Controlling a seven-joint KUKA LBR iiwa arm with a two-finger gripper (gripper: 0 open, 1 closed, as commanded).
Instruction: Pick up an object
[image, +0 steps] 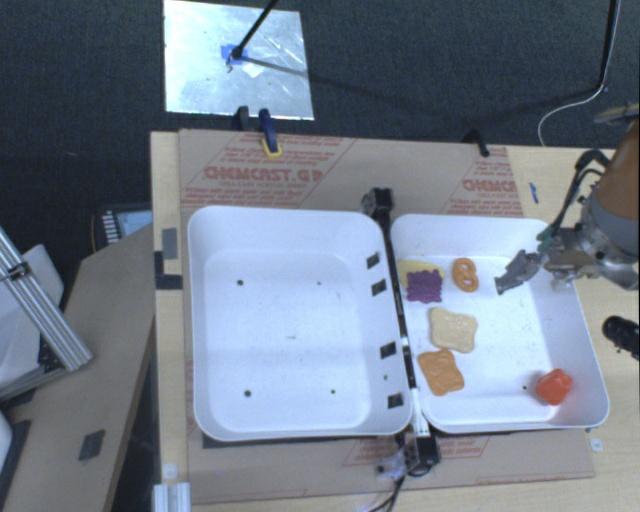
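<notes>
The flat brown cardboard sheet (300, 165) lying under the two bins carries red printed lettering reading "CHEMCAST", upside down from this view, once near its far left part and again, partly cut off, near its far right corner.

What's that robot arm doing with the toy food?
The robot arm is reaching in from the right, and its gripper is over the right bin, holding nothing. Five toy foods lie in that bin: a small orange pretzel, a purple piece, a pale slice of bread, an orange piece and a red one in the near right corner. The left bin sits beside it.
</notes>
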